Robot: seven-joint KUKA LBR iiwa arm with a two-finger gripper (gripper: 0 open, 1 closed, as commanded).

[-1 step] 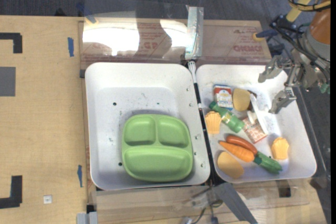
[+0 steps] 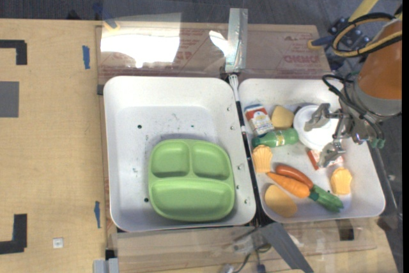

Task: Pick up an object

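The right bin (image 2: 374, 198) holds several toy foods. Among them are a white round cup (image 2: 314, 128), a red-and-white carton (image 2: 257, 118), a green bottle (image 2: 278, 137), a yellow chunk (image 2: 282, 116) and a carrot with a green top (image 2: 300, 187). A red pepper (image 2: 294, 173), a ridged yellow piece (image 2: 262, 158), a yellow-orange piece (image 2: 341, 181) and a tan round piece (image 2: 280, 200) lie there too. My gripper (image 2: 327, 133) reaches in from the right and stands open. One finger (image 2: 322, 114) is at the far side of the white cup and the other (image 2: 332, 153) at its near right. Nothing is lifted.
The left bin (image 2: 128, 105) holds a green divided plate (image 2: 190, 179) at its near side. A clear plastic sheet and a metal strip (image 2: 236, 41) lie behind the bins. Yellow and black cables (image 2: 358, 35) hang by the arm at the upper right.
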